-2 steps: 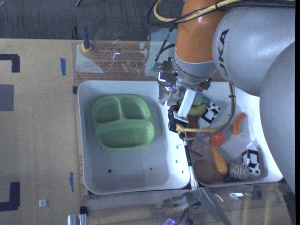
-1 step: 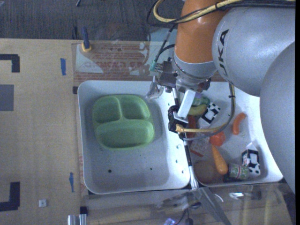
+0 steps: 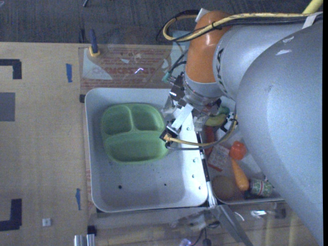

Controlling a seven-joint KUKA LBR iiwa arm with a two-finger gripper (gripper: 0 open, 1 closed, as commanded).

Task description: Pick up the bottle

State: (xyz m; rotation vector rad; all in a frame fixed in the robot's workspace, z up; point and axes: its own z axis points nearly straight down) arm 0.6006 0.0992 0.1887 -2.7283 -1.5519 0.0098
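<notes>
In the camera view you see the grey arm [image 3: 277, 96] reaching in from the right, its orange band [image 3: 205, 40] above the wrist; the gripper [image 3: 172, 107] hangs over the right side of the left bin [image 3: 143, 183], just beside the right rim of a green divided plate [image 3: 133, 132] that lies in that bin; you cannot tell whether the gripper is open or closed. What looks like the bottle [image 3: 261, 187], small with a green and red label, lies on its side in the right bin [image 3: 246, 201], near its lower edge, close under the arm and well apart from the gripper; an orange carrot-shaped thing [image 3: 239, 168] lies just beside it; a white and red packet [image 3: 219, 158] and a brown round thing [image 3: 228, 187] lie near; both bins rest on the pale table [image 3: 41, 137].
</notes>
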